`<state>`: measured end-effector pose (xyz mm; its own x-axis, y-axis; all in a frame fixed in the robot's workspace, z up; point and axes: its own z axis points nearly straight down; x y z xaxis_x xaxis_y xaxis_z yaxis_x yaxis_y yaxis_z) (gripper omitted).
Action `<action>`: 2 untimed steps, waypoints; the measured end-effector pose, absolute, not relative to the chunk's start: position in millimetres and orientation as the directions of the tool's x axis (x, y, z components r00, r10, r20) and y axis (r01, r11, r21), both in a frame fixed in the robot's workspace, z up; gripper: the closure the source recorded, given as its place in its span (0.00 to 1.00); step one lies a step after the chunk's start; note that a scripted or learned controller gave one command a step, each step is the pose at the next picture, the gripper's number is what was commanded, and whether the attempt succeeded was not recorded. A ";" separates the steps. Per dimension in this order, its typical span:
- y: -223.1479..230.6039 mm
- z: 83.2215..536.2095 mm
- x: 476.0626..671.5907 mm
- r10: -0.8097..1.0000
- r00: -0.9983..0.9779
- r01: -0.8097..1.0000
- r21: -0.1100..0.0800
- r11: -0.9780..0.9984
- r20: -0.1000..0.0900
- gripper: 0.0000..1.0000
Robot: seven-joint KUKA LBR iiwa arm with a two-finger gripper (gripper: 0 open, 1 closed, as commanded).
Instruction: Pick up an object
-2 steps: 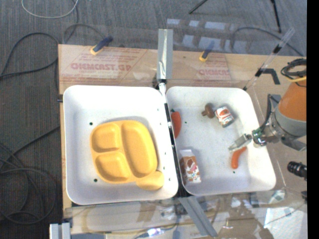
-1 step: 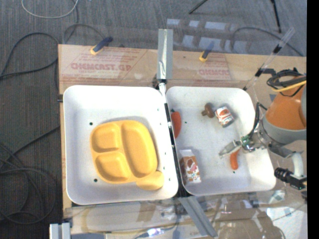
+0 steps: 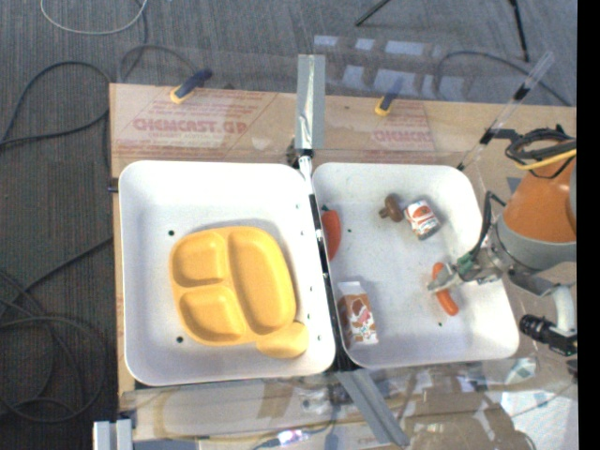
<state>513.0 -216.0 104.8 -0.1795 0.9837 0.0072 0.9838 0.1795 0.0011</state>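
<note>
So the gripper is down in the right bin near its right wall, right over a little orange piece that looks like a carrot or some such toy food; from where I'm standing I honestly can't tell if it's got hold of it or is just hovering on top. My worry is that the piece is small and rounded, so a slightly off-centre squeeze could squirt it sideways; it's also close to the bin wall, so the tool might clip the rim on the way up. The arm comes in from the right, the orange band sitting above the bin's edge and the wrist angled down and leftward into the bin. Other stuff is well apart: a small can and a brown bit up top, a snack packet near the front, a red-orange thing against the divider; the left bin has a yellow divided tray.
</note>
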 end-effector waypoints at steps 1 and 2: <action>-165.4 89.9 604.7 0.973 0.231 0.973 0.011 -0.231 -0.002 1.00; -110.3 191.8 607.5 0.958 0.288 0.958 -0.002 -0.288 -0.005 1.00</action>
